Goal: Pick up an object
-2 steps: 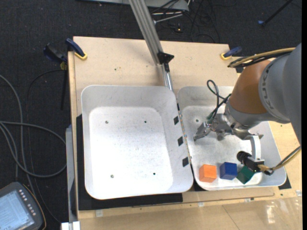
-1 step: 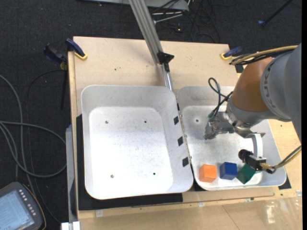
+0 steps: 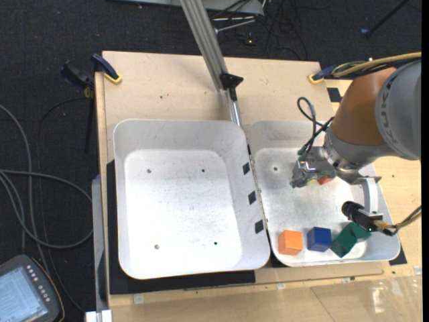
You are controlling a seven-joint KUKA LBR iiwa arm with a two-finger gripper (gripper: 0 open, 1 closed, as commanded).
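Gripper (image 3: pixel 305 177) low over the right bin (image 3: pixel 275 154), jaw state impossible to tell, a red object (image 3: pixel 326 179) just beside it on the arm's side, orange block (image 3: pixel 290 242), blue block (image 3: pixel 320 239) and green block (image 3: pixel 348 239) lined up along the near wall, well apart from the jaws

Dark carpet floor (image 3: pixel 47 39), trailing cables (image 3: pixel 27 200)

A single fixed camera looks down at a slant from above the bench (image 3: pixel 201 79), far enough to take in both white bins (image 3: pixel 134 180) side by side, with the arm (image 3: pixel 375 113) entering from the frame's right.
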